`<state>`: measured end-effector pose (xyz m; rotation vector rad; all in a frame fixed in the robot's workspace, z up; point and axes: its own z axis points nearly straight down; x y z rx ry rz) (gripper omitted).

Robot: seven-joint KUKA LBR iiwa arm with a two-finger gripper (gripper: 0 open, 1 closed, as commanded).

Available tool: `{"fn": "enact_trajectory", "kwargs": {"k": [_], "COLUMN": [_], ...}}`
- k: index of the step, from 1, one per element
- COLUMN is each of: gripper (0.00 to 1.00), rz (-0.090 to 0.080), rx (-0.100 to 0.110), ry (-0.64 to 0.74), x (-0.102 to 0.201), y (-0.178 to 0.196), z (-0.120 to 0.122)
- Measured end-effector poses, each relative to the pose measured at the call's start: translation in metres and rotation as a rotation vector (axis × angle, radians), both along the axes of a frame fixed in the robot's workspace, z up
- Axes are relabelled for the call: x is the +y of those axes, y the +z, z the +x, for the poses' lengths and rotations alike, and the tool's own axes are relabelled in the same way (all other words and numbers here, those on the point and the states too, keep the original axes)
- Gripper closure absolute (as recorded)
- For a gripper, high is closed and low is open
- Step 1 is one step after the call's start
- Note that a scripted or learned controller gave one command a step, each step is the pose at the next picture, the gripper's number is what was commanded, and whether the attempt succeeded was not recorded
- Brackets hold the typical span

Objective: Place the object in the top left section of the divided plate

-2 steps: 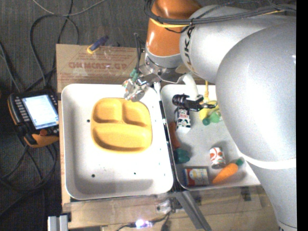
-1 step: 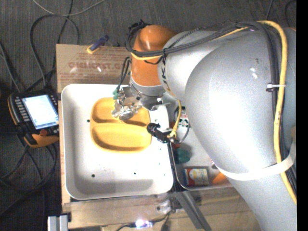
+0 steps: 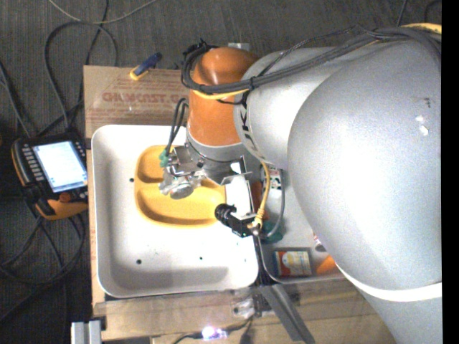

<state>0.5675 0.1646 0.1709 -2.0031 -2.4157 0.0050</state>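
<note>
A yellow divided plate [image 3: 159,208] lies in the left white bin [image 3: 118,260], and the arm covers much of its right side. My gripper [image 3: 176,183] hangs low over the plate's middle, just below the upper left section [image 3: 149,163]. The wrist hides the fingertips, and I see no object between them. The arm's orange band [image 3: 215,106] stands directly above the plate.
The right bin [image 3: 301,274] peeks out under the arm, with a small box [image 3: 294,261] and an orange item [image 3: 326,264] in it. A cardboard sheet [image 3: 129,99] lies behind the bins. A teach pendant [image 3: 54,167] rests on the floor at the left.
</note>
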Motion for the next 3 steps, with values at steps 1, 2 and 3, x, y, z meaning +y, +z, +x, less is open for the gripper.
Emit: {"fn": "enact_trajectory", "kwargs": {"k": [1,2,3], "gripper": [1.0,1.0,0.0], "rz": [-0.001,-0.001,-0.003], "rx": [-0.002,-0.003,-0.003], "ry": [0.044,0.042,0.041], "x": [-0.041,0.023,0.022], "y": [0.039,0.072,0.072], "z": [-0.003,0.029,0.029]}}
